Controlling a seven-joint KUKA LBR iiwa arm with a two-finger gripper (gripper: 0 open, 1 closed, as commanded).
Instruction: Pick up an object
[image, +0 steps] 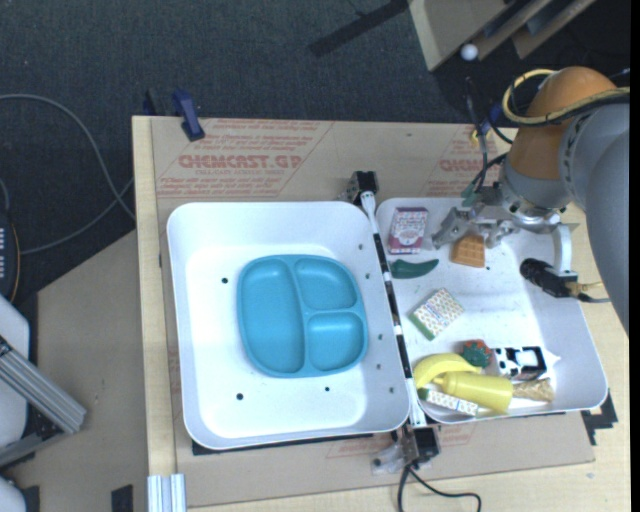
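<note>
Centre of frame: cardboard-faced worktop (300, 160) carrying two shallow white bins side by side.

Right edge, upper half: grey arm (605, 170) with orange band, reaching down and left into the right bin.

Left bin (200, 260): blue divided plate (300, 315) lying flat near its middle.

Right bin (560, 330): scattered small goods.

Upper part of the right bin: end effector (474, 232) low over an orange-brown block (468, 252), touching it or just above. Degree of opening not discernible, nor any hold on the block.

Lower part of the same bin: yellow bottle (482, 390) lying against a banana (436, 368). Mid-bin: small patterned box (437, 312). Upper left of the bin: pink-and-white carton (408, 228), with a green pod-shaped item (414, 267) just below.

Judged progress: early to middle. End effector placed at a likely target, the block. Secure grasp and lift clear of the bin floor not yet evident.
</note>
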